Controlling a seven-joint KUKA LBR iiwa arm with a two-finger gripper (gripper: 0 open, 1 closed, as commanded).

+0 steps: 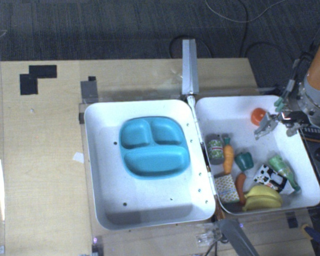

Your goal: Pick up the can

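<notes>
My gripper (273,123) hangs over the far right of the right bin (232,104), jaws spread and pinching nothing, just beside an orange ball (258,115). The can (215,149) lies well apart, against the bin's left wall, touching a toy carrot (228,155). It looks small, rigid and light, with a smooth, probably slippery label; whether it stands or lies I cannot quite tell. I judge the best hold is across its round body, mid-height, clear of the carrot.
</notes>
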